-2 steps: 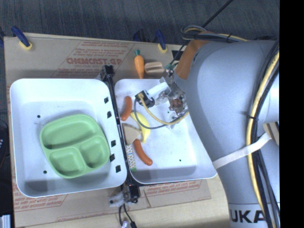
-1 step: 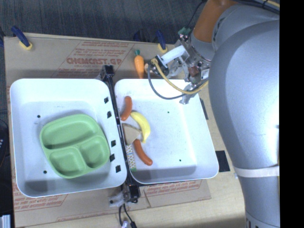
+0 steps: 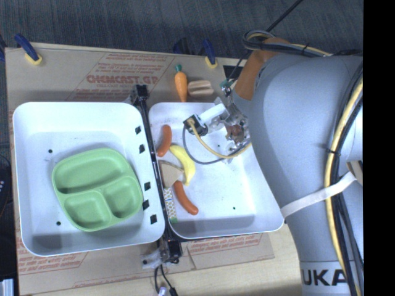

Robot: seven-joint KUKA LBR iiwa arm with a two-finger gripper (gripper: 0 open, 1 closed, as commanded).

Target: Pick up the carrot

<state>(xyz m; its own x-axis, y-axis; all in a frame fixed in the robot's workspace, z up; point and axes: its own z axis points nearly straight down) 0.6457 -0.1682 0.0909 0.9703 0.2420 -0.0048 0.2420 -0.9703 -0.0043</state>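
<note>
The carrot, orange with a green top, lies on the cardboard just beyond the far rim of the right bin, outside both bins. A small tan block rests right beside it. My gripper hangs low over the far right part of the right bin, to the right of and nearer than the carrot, well apart from it. A yellow cable loops below the wrist. Nothing shows in the gripper's grasp.
In the right bin lie a banana, two orange-red sausages and a bread wedge, all on its left side. The left bin holds a green divided plate. The arm's grey bulk covers the right side.
</note>
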